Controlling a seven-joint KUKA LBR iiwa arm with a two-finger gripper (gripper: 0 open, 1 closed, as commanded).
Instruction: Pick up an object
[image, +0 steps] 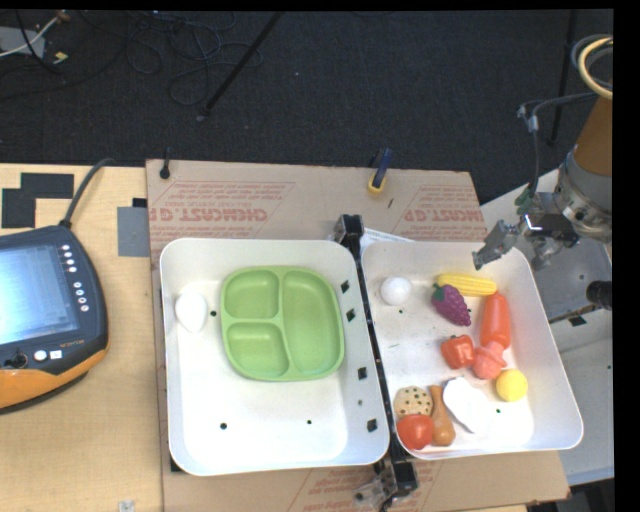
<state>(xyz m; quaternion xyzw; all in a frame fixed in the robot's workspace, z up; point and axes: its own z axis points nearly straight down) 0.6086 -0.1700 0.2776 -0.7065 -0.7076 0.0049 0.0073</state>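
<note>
**Toy food waits in the right bin**

Toy food (470, 345) lies clustered in the right bin (560, 400): banana, grapes, carrot, tomato. Gripper (520, 240) hovers at that bin's upper right corner, nothing between its fingers; spread or pressed together, can't tell. Green plate (281, 323) sits left.

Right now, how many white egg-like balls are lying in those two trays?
2. One white ball lies in the left bin, left of the green plate. The other lies in the right bin, top left corner.
</note>
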